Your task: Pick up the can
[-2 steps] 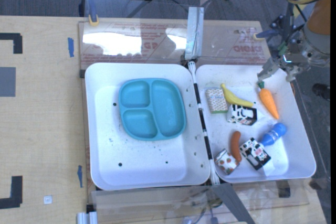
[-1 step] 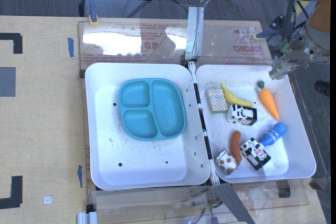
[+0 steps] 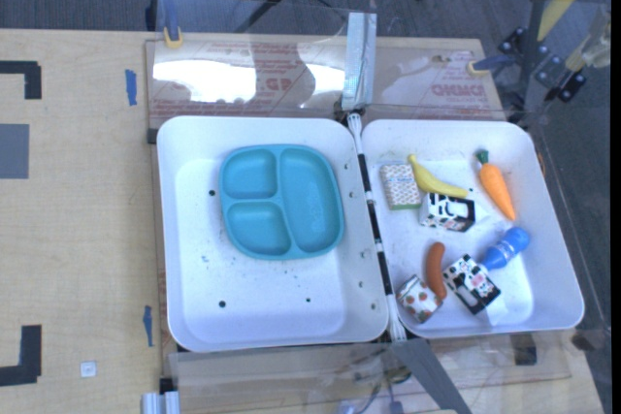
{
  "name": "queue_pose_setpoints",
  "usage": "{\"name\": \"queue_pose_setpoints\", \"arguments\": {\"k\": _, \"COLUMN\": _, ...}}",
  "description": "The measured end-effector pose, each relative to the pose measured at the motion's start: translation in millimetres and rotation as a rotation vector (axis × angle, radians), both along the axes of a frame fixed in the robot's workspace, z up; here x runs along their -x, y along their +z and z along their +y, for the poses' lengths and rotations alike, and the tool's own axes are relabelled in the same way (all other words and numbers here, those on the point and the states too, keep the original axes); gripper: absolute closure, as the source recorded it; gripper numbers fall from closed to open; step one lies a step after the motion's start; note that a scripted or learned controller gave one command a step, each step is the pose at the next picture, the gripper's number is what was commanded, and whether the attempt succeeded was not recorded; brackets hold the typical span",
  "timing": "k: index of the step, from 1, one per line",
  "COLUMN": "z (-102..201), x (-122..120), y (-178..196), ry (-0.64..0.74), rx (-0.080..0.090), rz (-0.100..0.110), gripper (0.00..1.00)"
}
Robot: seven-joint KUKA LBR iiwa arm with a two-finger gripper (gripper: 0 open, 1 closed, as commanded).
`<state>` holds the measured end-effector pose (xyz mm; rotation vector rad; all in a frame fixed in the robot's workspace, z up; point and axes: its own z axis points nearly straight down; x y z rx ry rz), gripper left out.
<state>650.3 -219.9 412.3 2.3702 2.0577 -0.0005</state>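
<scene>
Hard to make out: the can (image 3: 419,299) is small and blurred; its label reads as white with brown patches, no lettering legible.
Cut off: the near rim of the right bin (image 3: 543,208) is crossed by a grey strut by the can.
Glare: the clear panel behind both bins reflects light, and the print on it reads backwards.
Can, place: right bin, near-left corner, just beside the near end of the sausage (image 3: 436,269), on its left; whether they touch I cannot tell.
Can, axis: it looks squat and tilted, long axis seemingly slanting from near-left to far-right, but I cannot tell which end is the top.
Gripper: I cannot tell its state.
Cow-print box (image 3: 473,284): just right of the sausage, at its near end.
Second cow-print box (image 3: 447,211): just beyond the sausage's far end.
Banana (image 3: 434,179) and beige packet (image 3: 399,186): farther back from the sausage.
Blue bottle (image 3: 506,248): right of the sausage, apart.
Carrot (image 3: 496,187): right and back of the sausage.
Blue divided plate (image 3: 282,202): well left of the sausage, in the left bin (image 3: 194,296).
</scene>
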Motion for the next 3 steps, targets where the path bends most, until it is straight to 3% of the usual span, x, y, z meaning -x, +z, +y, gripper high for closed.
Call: {"name": "queue_pose_setpoints", "arguments": {"k": 3, "z": 5, "x": -4, "y": 33, "ry": 0.014, "rx": 0.012, "rz": -0.014, "gripper": 1.0}}
